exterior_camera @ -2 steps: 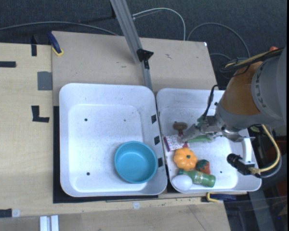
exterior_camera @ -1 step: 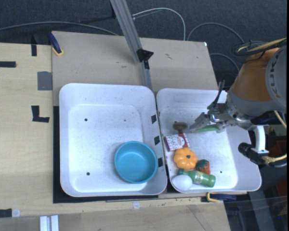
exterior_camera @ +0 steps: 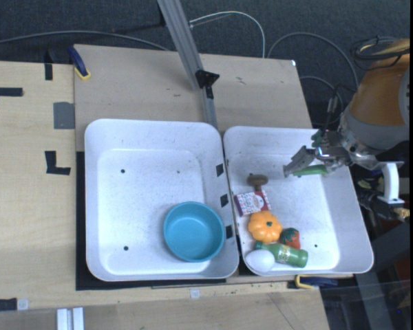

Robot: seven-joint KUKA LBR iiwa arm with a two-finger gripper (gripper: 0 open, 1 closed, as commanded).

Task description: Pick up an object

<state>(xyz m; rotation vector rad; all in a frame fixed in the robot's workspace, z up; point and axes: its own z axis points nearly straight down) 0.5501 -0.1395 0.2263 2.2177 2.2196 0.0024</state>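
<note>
**Arm over the right bin, toys at the near end**

There are 2 white bins on the bench (exterior_camera: 151, 81). The left bin (exterior_camera: 124, 150) has 1 thing in it, a blue bowl (exterior_camera: 193, 231). The bowl sits upright near the front wall, close to the bin's right side.

The right bin (exterior_camera: 344, 239) has a small pile of things near its front left corner. A little brown thing (exterior_camera: 257, 180) lies by itself, a bit back from the pile. In front of it is a flat red and white packet (exterior_camera: 252, 202). An orange pumpkin (exterior_camera: 264, 226) is just in front of the packet and seems to touch it. A small red thing (exterior_camera: 291, 237) peeks out on the pumpkin's right. A green bottle (exterior_camera: 291, 255) lies on its side in front of that. A white egg (exterior_camera: 260, 260) sits by the left end of the bottle, right at the front wall.

The arm (exterior_camera: 378, 102) comes in from the right. The gripper (exterior_camera: 299, 167) hangs over the back right part of the right bin, well apart from the pile. Its fingers point to the left and look spread apart, with nothing between them. A green part shows along it.

A grey pole (exterior_camera: 182, 33) slants across the bench behind the bins. Black cables (exterior_camera: 248, 19) lie on the dark floor at the back.
</note>
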